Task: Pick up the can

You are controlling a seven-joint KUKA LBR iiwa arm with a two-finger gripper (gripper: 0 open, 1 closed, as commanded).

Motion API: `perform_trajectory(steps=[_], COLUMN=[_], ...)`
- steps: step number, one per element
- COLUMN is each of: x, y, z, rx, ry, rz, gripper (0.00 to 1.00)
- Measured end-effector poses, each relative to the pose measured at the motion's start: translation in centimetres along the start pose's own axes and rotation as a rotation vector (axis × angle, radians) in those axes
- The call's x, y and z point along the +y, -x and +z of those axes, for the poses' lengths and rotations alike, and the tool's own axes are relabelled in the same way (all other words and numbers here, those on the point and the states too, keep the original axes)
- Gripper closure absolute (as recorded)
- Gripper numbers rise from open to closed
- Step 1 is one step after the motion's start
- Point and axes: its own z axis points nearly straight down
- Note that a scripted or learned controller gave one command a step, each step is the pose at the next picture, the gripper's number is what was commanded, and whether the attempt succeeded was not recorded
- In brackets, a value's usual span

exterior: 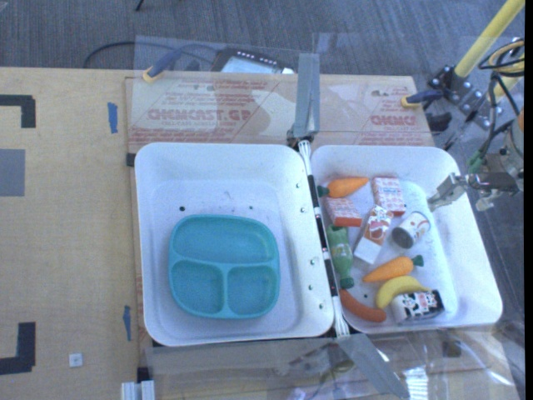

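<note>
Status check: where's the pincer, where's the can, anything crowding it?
Pincer over right bin's far right, holding nothing. Can on its side, just below-left. Carton touching can's left; carrot close below.

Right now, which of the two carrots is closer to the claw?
The upper carrot, at the top of the right bin beside the small cartons, looks closer to the claw. The other carrot lies lower, just above the banana.

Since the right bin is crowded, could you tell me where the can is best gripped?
Grip the can across its round side wall, coming from above. It lies tipped, open end facing the camera, with bare bin floor to its right; a carton crowds its left. The claw is up-right of it.
</note>
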Motion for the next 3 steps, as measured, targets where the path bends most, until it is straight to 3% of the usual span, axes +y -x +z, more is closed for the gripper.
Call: perform_trajectory(steps=[1,2,3], x=[1.5,1.5,-7.0], y=[-0.2,-0.1,1.8], z=[14.2,13.3,14.3], rx=[0.0,0.0,-0.001], ry=[0.002,0.002,0.007], rz=[0.005,0.007,0.17], gripper=[0.0,1.0,1.0])
